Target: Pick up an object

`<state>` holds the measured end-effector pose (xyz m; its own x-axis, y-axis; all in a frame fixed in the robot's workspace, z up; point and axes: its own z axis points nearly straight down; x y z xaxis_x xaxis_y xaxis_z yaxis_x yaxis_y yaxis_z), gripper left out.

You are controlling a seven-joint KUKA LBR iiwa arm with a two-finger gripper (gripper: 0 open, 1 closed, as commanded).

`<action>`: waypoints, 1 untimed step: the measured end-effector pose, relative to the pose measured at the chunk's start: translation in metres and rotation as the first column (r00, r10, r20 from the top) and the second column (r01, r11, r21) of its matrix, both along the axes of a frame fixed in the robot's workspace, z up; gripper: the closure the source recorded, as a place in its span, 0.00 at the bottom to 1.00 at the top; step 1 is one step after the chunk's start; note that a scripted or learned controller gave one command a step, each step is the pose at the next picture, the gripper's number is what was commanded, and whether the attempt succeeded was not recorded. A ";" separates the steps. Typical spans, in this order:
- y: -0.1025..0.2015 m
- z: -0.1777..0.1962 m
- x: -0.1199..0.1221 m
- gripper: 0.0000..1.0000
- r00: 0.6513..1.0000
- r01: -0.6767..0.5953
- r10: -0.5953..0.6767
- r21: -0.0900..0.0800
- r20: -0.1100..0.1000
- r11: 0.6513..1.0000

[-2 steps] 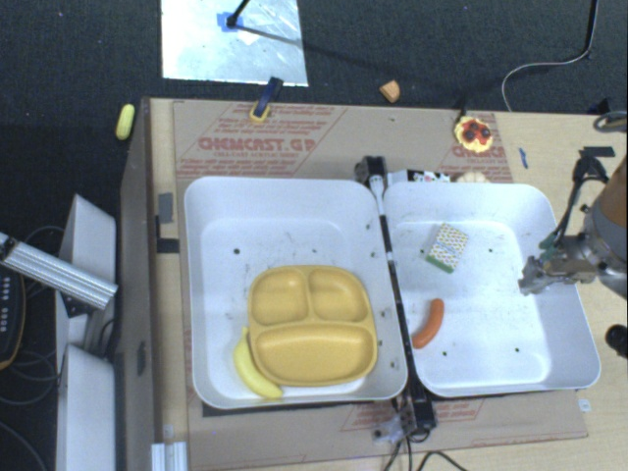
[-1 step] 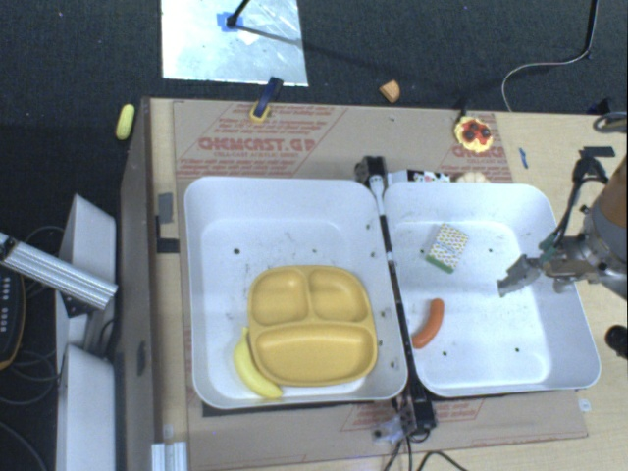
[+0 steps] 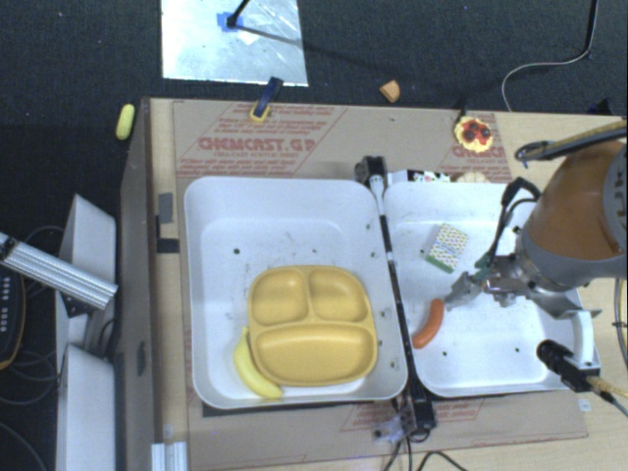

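An orange sausage-shaped toy lies in the right bin, close to its left wall. A small pale box with a green and white pattern rests tilted further back in the same bin. My gripper reaches in from the right and hangs low over the right bin, just above and to the right of the orange toy and below the box. Nothing shows in its grasp. The grey wrist and orange band cover the bin's right side.
The left bin holds a yellow divided plate with a yellow banana at its front left corner. A black divider runs between the bins. A small fruit toy lies on the cardboard behind the right bin.
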<state>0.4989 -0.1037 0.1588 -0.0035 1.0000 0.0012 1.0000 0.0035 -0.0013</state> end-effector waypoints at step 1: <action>0.021 -0.075 0.006 0.00 1.000 0.001 -0.001 -0.001 0.003 1.000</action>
